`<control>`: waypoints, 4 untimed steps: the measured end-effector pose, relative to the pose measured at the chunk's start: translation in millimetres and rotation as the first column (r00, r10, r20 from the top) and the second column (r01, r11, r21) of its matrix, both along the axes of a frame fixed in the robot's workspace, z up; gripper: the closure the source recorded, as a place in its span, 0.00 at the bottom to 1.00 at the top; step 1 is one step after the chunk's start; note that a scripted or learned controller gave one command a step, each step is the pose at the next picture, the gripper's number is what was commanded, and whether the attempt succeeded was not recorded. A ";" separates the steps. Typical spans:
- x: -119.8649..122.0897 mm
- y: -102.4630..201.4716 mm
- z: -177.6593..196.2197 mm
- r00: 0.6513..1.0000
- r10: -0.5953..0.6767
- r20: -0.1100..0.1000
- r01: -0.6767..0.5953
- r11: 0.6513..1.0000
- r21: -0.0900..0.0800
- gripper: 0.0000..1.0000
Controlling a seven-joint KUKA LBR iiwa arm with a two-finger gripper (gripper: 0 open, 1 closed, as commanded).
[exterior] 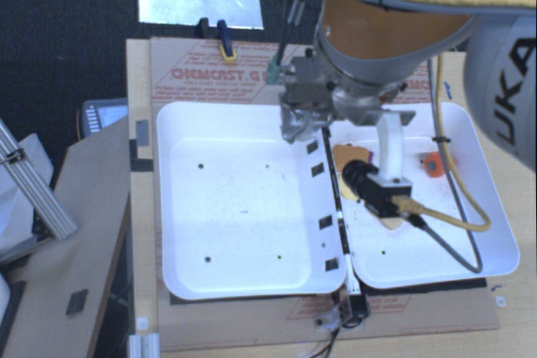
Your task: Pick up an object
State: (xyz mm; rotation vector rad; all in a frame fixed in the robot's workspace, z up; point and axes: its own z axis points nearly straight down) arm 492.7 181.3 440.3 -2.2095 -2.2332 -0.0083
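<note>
Arm low over the seam between the two white bins.

Camera view: the claw point(304, 123) hangs at the left edge of the right bin point(495, 247); how far open it is cannot be told. A tan flat object point(352, 155) lies just at its 4 o'clock, an orange object point(433, 166) farther toward 3 o'clock. The left bin point(180, 264) sits on the desk point(101, 172).
</note>
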 end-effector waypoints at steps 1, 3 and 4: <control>30.2 48.8 100.6 1.000 -0.002 0.010 0.002 1.000 0.003 1.00; 29.4 46.4 94.9 1.000 -0.005 -0.002 0.005 1.000 -0.002 0.00; 29.4 46.4 94.9 1.000 -0.005 -0.002 0.005 1.000 -0.002 0.00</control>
